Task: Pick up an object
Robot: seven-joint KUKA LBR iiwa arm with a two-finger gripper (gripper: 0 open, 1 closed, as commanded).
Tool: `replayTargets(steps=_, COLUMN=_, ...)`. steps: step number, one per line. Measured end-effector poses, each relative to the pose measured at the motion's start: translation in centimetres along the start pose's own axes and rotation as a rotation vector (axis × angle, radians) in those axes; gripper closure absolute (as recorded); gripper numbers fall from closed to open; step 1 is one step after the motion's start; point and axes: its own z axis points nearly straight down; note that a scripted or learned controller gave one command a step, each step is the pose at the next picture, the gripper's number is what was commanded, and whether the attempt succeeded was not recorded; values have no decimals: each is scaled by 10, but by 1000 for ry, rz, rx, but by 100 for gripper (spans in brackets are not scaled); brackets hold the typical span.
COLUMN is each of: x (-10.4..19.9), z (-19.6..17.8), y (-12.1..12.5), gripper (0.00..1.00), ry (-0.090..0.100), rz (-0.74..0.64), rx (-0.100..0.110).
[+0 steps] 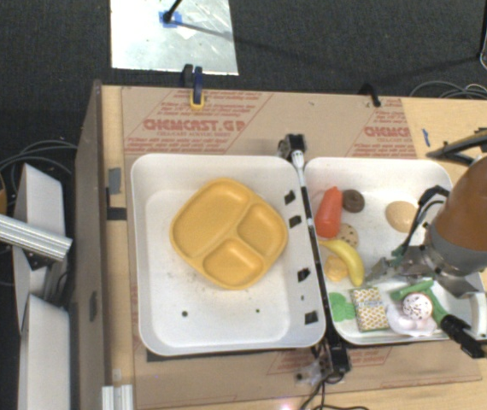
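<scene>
Gripper (395,268) low in the right bin (372,167), its state impossible to tell. Banana (349,259) lies just to its left, long axis running up-left to down-right, toward the gripper.

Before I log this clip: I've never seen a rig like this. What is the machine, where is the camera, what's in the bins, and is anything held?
One camera, fixed above the bench, looks down at a slant. The machine is a robot arm, grey with an orange band, reaching in from the right. Its gripper is low over the right bin; whether it holds anything cannot be told here.

Two shallow white bins sit side by side. The left bin holds a yellow divided tray. The right bin holds small toy foods: a carrot, a banana, a brown cookie, a tan egg-like piece, a patterned packet and a white speckled ball.

The job is to pick up one object.
</scene>
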Motion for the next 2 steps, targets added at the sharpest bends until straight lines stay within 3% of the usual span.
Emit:
replayTargets(steps=1, x=48, z=-10, y=88, gripper=0, ry=-13, rz=7, rx=-12)
replayTargets(steps=2, x=43, z=-2, y=157, gripper=0, ry=0, rz=-6, rx=20)
